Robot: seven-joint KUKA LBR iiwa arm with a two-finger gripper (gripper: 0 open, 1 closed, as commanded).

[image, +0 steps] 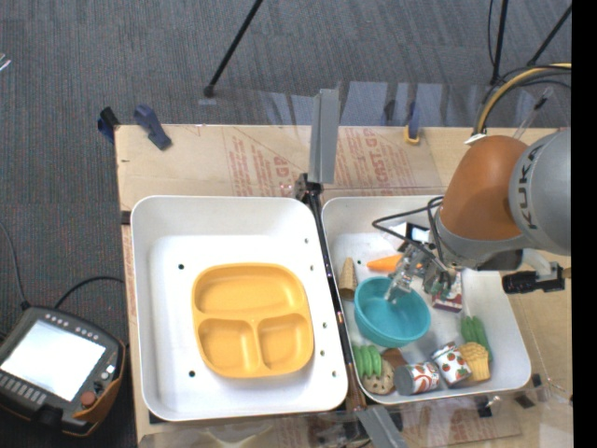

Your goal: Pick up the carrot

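The carrot (pixel 382 263), small and orange, lies in the right bin (pixel 511 329) near its far left part, just beyond the teal bowl (pixel 392 313). My gripper (pixel 414 284) hangs over the bowl's far right rim, a little right of and nearer than the carrot, and is not touching it. The gripper is open, with one pale finger (pixel 399 289) pointing down over the bowl and nothing held between the fingers. The grey arm with its orange band (pixel 485 189) reaches in from the right.
A cone (pixel 347 274) lies left of the bowl by the bin wall. Along the near edge sit a green toy (pixel 367 356), a cookie (pixel 378 381), two cans (pixel 417 377) and a corn cob (pixel 478 360). The left bin (pixel 163 241) holds a yellow divided plate (pixel 252 318).
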